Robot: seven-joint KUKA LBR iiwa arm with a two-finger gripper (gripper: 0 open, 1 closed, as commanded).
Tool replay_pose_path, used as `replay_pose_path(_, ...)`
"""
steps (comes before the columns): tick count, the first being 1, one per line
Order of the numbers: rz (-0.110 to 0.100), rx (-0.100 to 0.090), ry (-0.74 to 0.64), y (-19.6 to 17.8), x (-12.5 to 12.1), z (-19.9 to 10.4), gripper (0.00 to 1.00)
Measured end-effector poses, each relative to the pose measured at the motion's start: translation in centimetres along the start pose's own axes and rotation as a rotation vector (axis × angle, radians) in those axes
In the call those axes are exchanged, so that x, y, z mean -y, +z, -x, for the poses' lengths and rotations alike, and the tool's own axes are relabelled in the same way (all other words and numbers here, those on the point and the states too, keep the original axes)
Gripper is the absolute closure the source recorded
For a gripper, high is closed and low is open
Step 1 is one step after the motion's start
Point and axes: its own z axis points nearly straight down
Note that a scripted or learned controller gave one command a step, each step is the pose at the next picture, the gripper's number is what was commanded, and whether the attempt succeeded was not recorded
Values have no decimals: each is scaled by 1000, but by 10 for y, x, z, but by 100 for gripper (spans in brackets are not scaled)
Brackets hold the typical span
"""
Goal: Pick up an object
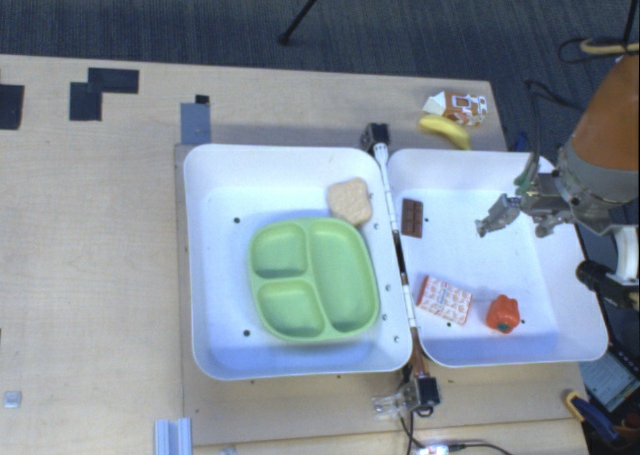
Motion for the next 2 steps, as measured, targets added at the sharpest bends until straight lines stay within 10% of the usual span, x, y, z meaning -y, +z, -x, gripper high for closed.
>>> replay_pose_path(1,-1,1,4,45,64,65,0)
replay_pose_path(2,5,1,2,121,62,18,0)
